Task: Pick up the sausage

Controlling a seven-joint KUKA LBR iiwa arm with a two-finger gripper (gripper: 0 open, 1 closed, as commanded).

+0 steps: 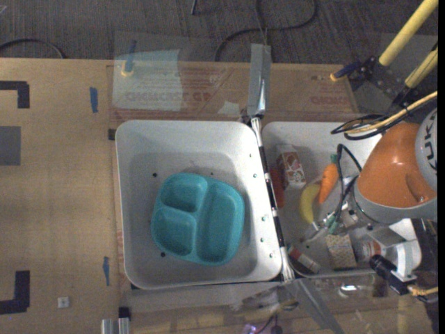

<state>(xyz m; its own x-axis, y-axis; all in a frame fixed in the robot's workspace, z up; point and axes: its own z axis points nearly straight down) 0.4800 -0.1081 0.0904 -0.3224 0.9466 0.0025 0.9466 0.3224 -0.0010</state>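
You see the arm (400,176) low over the right bin (309,132); the sausage (277,186) lies by its left wall, not lifted; the gripper's state you cannot tell.

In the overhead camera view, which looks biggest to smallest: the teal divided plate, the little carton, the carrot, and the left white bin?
1. Left white bin
2. Teal divided plate, lying inside that bin
3. Little carton and carrot in the right bin: they look about alike, and the arm's cables partly cross the carrot, so I won't rank them.
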